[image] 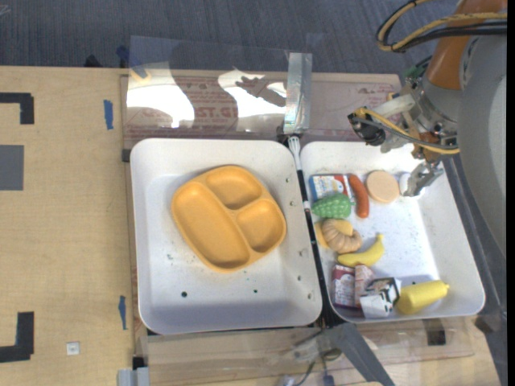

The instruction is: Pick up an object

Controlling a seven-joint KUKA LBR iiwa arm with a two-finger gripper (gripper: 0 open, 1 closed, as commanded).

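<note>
While hard to tell if spread, jaws [420, 178] just beside round biscuit [383, 187].

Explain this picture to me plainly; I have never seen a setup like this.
One camera looks down at a slant on a bench with two white bins. The grey robot arm with an orange band reaches in from the right; its gripper hangs over the right bin, holding nothing visible. The left bin contains a yellow divided plate. The right bin contains toy food: a banana, a round bun, a carrot, a green vegetable, a croissant, a yellow bottle and small cartons.
</note>
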